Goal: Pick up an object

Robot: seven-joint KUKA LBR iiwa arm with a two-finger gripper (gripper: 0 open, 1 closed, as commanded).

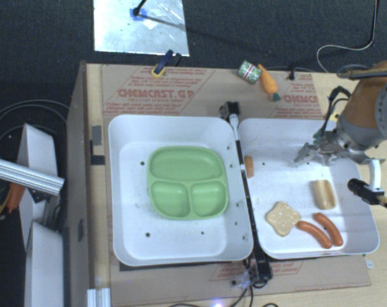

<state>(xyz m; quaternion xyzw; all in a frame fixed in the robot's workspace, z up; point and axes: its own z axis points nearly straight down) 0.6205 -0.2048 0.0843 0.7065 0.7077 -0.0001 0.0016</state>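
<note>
1. Dark carpet surrounds the tabletop (180, 91), which is covered in printed cardboard and carries two white bins side by side.
2. Toy food lies in the right bin (270, 139): a tan bread roll (323, 194), a pale cracker-like slice (282, 218), and two orange sausages (322, 230) lying just beside each other near the front rim.
3. Another small orange piece (249, 166) rests at that bin's left edge, next to the divider.
4. Above the right bin's back half hangs the claw (306, 153), its fingers pointing left, spread apart, with nothing between them; it sits apart from the roll.
5. A green divided plate (187, 181) sits in the left bin (129, 139).
6. Behind the bins, a small can (249, 71) and a toy carrot (268, 82) lie on the cardboard.
</note>
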